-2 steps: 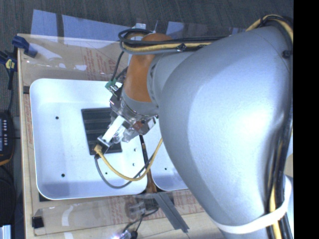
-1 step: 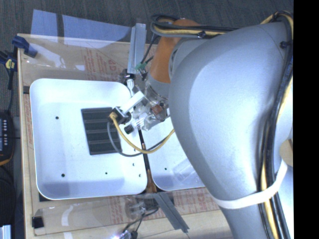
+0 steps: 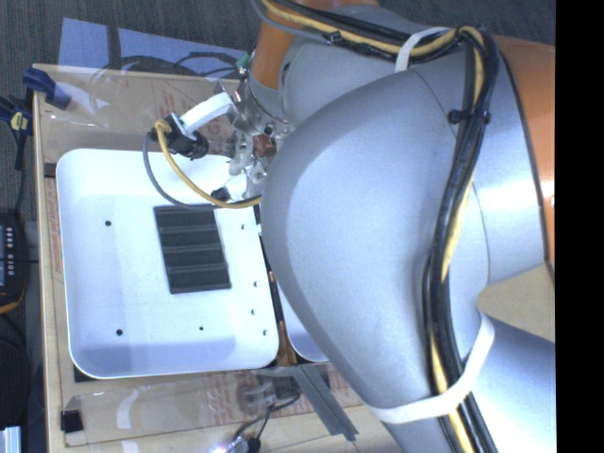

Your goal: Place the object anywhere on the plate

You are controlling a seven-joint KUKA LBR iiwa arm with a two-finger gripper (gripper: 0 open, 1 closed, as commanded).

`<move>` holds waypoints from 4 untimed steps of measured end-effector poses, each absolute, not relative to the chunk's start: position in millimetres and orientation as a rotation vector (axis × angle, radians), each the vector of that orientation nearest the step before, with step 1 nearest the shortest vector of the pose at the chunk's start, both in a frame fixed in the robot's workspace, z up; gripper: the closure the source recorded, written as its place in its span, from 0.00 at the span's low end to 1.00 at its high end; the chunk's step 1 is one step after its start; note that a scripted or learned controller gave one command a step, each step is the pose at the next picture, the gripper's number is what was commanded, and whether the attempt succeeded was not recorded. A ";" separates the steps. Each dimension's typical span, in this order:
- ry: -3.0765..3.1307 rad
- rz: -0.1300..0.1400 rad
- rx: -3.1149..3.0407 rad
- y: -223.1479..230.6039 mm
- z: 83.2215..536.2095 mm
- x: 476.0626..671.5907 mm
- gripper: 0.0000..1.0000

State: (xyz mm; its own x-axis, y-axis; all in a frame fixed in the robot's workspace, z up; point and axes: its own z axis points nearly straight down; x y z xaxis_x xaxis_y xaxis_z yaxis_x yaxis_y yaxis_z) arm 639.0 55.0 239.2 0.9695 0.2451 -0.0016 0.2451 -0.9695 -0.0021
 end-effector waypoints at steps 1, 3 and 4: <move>-0.389 0.008 -3.115 143.8 133.6 607.9 1.00; -0.652 0.013 -3.069 49.4 210.0 556.1 1.00; -0.657 0.015 -3.068 50.7 209.7 555.8 0.00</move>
State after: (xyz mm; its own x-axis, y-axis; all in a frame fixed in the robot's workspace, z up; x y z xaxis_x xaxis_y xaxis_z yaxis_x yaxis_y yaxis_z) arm 555.8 50.7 209.7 0.9124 0.4093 -0.0085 0.4093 -0.9124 -0.0065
